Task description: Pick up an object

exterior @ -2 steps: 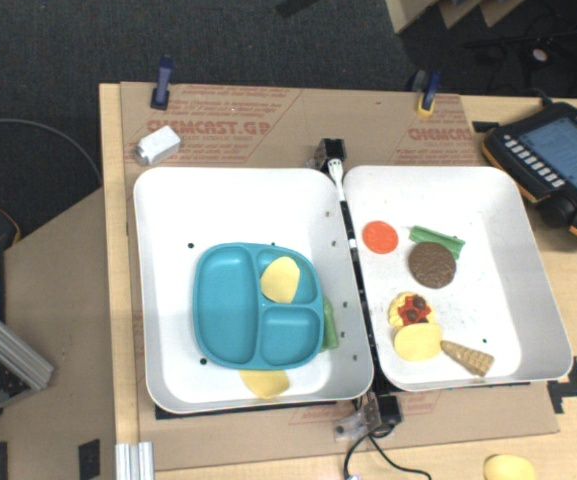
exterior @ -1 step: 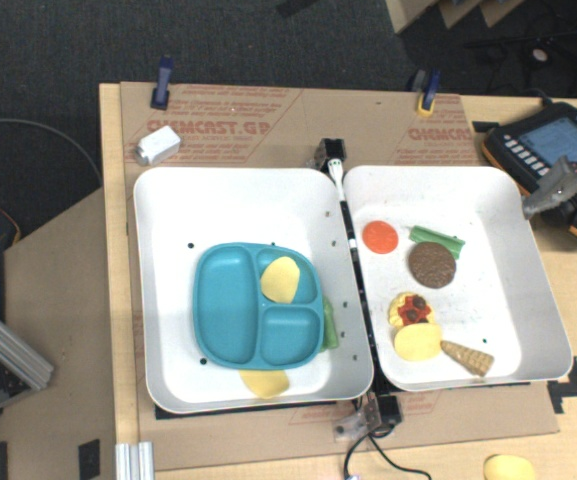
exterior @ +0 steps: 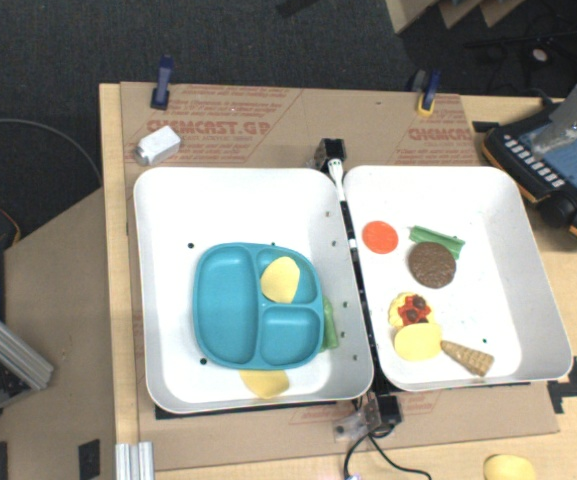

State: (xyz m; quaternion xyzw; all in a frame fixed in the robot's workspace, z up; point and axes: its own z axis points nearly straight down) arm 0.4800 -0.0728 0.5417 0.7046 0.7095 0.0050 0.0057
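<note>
Currently: 2 bins point(exterior: 158, 268) | teal tray point(exterior: 230, 313), yellow piece point(exterior: 280, 280) inside | board point(exterior: 298, 118) print partly legible "CAST" | gripper state untellable.

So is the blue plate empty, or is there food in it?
Not empty. The blue plate holds one yellow piece in its upper right compartment; its other compartments look bare.

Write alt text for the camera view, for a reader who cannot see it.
Two white bins sit side by side: the left bin holds a blue divided plate with a yellow piece on it, and the right bin holds small toy foods, among them an orange disc and a brown cookie.
</note>
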